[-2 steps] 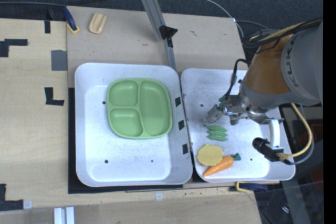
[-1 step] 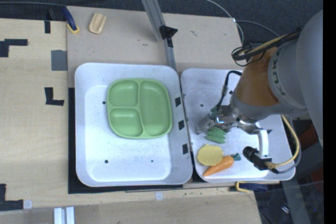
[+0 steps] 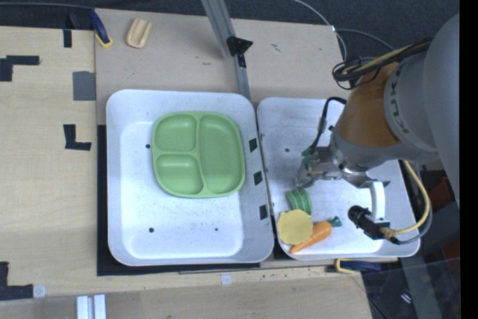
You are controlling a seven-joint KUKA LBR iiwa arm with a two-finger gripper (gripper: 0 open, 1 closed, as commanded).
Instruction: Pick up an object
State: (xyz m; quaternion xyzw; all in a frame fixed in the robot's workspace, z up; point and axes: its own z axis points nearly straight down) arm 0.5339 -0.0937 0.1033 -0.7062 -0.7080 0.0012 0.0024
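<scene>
Right bin (image 3: pixel 284 123), lower centre-right of frame: the gripper (image 3: pixel 308 174) hangs low over the bin floor, arm (image 3: pixel 388 116) reaching in from the right edge. Cannot tell whether the jaws are spread or pressed together; they are small and dark against clutter.

Just below the gripper lies a small green ribbed toy (image 3: pixel 299 199), perhaps a toy vegetable. Whether the gripper touches it is unclear. Below that, at the bin's bottom edge, a yellow round piece (image 3: pixel 294 223) touches a toy carrot (image 3: pixel 315 234).

Left bin (image 3: pixel 119 183) carries a green divided plate (image 3: pixel 199 153), centre-left of frame. On the counter (image 3: pixel 299 63), upper left, a small tan object (image 3: pixel 138 32).

Judgement: the green toy looks like light, stiff plastic, somewhat slick. Best taken across its narrow width, mid-body. Its neighbours sit close, so the approach should come from above.
</scene>
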